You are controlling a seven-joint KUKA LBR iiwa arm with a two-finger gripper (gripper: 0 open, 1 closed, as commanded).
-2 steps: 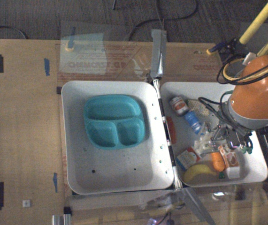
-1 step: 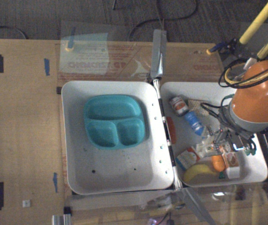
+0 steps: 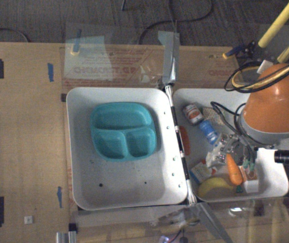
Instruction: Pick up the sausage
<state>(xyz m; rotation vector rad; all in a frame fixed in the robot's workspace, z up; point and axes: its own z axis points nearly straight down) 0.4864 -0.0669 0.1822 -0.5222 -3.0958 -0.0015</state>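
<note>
The sausage [image 3: 184,139] is a reddish, elongated piece lying along the left wall of the right bin [image 3: 278,189]. My gripper [image 3: 234,150] hangs low over the middle of that bin, under the orange wrist band, well to the right of the sausage and not touching it. An orange carrot [image 3: 234,170] lies directly below the gripper head. Cables and the wrist hide part of the gripper.
The left bin [image 3: 78,151] holds a teal divided plate [image 3: 124,130]. In the right bin there are a small can [image 3: 193,113], a blue bottle [image 3: 208,131], a banana [image 3: 216,186] and a small box [image 3: 201,172]. Black cables loop at the upper right.
</note>
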